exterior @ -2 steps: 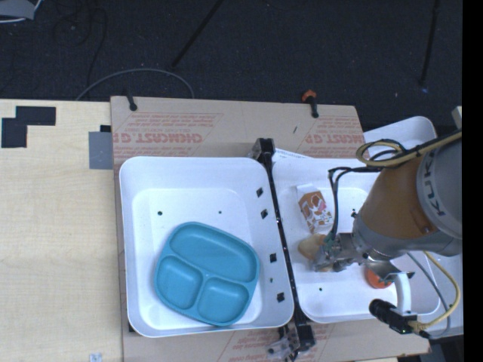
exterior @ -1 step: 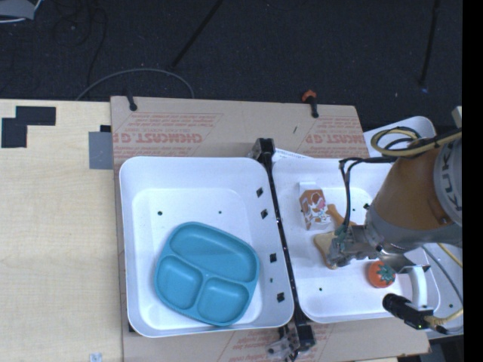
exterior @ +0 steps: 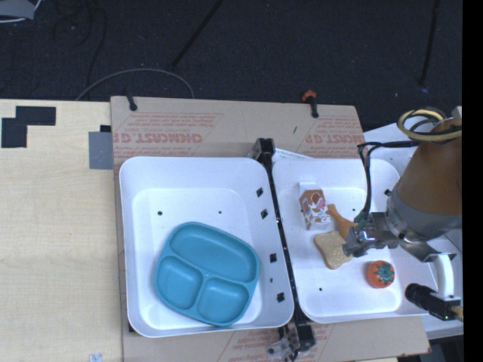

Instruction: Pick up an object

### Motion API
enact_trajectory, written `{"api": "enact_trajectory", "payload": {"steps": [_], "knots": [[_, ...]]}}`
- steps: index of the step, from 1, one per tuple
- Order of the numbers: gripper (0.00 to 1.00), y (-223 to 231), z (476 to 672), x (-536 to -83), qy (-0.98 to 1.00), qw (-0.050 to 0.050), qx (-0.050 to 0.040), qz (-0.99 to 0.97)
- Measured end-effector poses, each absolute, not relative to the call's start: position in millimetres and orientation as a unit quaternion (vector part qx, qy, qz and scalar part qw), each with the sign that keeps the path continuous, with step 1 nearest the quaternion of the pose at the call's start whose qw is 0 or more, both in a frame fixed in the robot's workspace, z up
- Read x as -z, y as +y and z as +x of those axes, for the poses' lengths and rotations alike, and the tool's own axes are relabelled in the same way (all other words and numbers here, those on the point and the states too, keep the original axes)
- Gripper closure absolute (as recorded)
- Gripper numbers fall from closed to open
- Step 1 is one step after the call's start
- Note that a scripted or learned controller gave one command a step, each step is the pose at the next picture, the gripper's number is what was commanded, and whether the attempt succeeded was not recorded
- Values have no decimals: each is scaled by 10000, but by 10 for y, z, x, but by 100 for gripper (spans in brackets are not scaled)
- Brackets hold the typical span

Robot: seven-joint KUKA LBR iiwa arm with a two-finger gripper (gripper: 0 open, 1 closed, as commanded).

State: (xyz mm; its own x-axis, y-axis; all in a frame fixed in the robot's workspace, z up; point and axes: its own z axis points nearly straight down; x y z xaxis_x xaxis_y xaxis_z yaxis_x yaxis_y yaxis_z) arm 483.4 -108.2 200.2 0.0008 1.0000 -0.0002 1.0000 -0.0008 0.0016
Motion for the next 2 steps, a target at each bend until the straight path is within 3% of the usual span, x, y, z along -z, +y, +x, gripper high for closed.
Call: {"api": "enact_trajectory", "payload": {"steps": [2], "knots": [[100, -995, 4864, -2964, 7074, 5, -4, 7069]]}}
